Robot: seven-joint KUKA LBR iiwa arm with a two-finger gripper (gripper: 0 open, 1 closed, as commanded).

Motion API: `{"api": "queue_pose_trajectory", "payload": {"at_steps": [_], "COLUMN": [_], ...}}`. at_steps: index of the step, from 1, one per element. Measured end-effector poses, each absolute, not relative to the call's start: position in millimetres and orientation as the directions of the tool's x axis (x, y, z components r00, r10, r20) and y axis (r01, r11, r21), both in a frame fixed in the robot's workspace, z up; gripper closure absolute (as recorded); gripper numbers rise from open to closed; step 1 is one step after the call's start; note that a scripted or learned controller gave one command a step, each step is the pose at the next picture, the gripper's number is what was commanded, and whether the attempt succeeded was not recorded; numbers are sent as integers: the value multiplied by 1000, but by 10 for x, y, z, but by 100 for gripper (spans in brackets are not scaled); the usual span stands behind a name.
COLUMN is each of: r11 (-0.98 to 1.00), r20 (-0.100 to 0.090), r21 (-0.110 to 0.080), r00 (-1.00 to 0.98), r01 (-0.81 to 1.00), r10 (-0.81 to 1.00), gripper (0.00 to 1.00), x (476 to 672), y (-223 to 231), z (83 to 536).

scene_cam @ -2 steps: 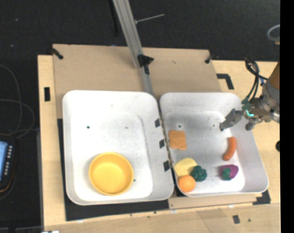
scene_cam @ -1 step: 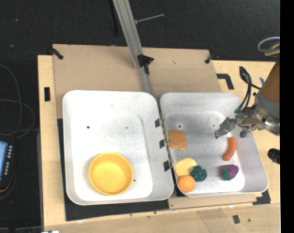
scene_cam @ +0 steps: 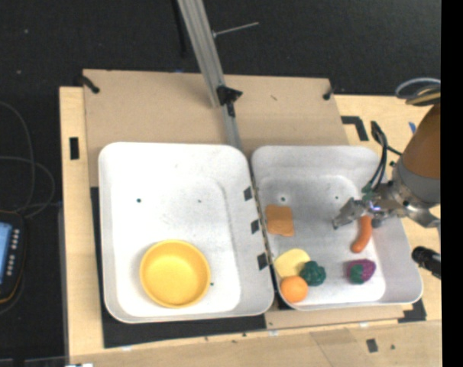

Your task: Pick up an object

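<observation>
One fixed camera above the bench (scene_cam: 201, 113), angled down, both white bins (scene_cam: 124, 167) in frame

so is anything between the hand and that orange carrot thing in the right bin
Nothing visible is in the way. The hand sits right at the upper end of the carrot in the right bin. The purple piece lies below the carrot, apart from it.
</observation>
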State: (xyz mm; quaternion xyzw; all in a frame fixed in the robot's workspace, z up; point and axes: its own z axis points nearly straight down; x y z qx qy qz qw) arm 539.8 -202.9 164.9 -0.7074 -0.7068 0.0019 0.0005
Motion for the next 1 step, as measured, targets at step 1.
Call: {"api": "queue_pose_trajectory", "payload": {"at_steps": [1], "r11": [-1], "r20": [-1], "r21": [-5], "r00": [1], "r01": [1000], "r10": [1000], "gripper": [0], "x": [5364], "y": [-2097], "z": [1035]}}
